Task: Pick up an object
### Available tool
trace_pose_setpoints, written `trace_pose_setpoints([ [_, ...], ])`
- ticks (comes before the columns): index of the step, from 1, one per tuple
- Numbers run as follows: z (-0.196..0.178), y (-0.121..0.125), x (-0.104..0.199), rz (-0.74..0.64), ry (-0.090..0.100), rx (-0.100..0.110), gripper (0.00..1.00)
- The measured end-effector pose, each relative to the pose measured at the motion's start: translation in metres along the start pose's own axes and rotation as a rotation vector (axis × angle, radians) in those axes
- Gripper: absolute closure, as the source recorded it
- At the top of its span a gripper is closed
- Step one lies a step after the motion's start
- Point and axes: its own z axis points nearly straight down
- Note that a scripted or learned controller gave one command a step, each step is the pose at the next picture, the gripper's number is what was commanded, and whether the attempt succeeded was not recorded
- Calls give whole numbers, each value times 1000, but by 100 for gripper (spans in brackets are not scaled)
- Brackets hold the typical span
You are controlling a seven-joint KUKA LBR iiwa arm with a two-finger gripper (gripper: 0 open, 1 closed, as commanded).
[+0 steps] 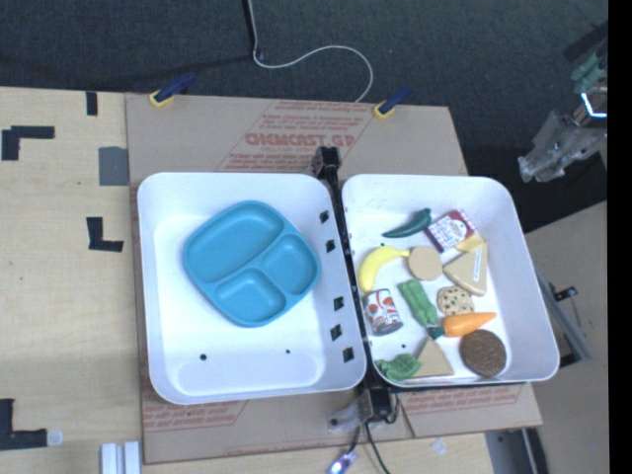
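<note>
Cardboard-topped bench (296,131), pincer (558,156) off beyond right bin (523,255), its state unreadable.

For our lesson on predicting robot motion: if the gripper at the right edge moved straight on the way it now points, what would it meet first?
The gripper seems to point down-left toward the right bin. It would likely meet the bin's upper right rim first, though depth is unclear.

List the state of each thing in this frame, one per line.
Gripper: off to the right, outside the bins, nothing seen in it.
Blue tray: flat in the left bin, nothing in its compartments.
Banana: lying in the right bin.
Carrot: lying on its side.
Can: tipped over.
Brown cookie: flat, near the front corner.
</note>
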Motion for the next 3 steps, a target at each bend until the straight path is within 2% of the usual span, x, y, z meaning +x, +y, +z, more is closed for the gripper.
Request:
trace_pose_setpoints([
  [1, 31, 1, 50, -2, 1, 4, 100],
  [2, 0, 2, 135, -6, 1, -2, 100],
  [3, 2, 2, 194, -3, 1, 2, 100],
])
